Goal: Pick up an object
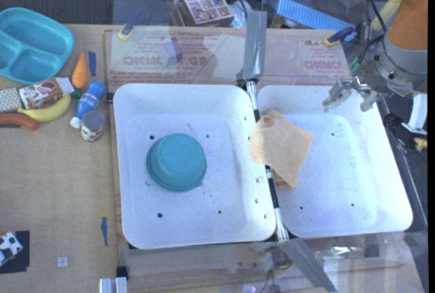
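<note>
The fingers [350, 94] are spread apart with nothing between them, hanging over the far right corner of the right bin [380, 217]. Below and to their left lies a tan cloth [280, 147] — crumpled, draped across the seam where the two bins meet. Further left, a teal bowl [177, 162] sits upside down in the left bin [136, 108]. Off on the tabletop [47, 203] — a toy banana [45, 111] and a small can [92, 126].
</note>
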Controlling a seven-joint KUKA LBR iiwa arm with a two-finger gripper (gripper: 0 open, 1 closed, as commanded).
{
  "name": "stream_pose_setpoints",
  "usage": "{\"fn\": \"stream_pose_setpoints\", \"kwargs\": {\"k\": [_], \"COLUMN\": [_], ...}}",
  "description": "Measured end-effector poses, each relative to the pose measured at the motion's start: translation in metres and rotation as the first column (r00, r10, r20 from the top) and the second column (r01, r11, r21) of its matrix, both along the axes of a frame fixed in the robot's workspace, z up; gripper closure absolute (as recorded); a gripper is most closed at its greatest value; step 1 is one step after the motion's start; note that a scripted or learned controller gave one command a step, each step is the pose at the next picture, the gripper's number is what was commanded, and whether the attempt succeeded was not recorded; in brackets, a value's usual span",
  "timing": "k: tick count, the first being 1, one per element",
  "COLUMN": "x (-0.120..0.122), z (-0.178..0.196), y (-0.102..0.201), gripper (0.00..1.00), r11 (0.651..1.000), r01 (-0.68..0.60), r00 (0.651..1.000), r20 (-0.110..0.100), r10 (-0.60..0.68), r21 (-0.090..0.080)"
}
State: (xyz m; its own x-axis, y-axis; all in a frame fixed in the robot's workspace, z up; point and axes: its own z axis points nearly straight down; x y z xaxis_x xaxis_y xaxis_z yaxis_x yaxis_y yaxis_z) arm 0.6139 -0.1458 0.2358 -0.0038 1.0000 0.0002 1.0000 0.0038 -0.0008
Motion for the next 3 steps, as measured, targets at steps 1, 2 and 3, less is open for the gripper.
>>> {"fn": "stream_pose_setpoints", "kwargs": {"k": [1, 2, 3], "x": [-0.021, -0.029, -0.028], "z": [-0.096, -0.143, -0.132], "y": [0.043, 0.049, 0.046], "gripper": [0.0, 0.0, 1.0], "r11": [0.983, 0.922, 0.925], "r01": [-0.182, -0.386, -0.379], "r00": [0.983, 0.922, 0.925], "r20": [0.001, 0.014, 0.02], "r10": [0.182, 0.386, 0.379], "r21": [0.0, -0.005, -0.006]}}
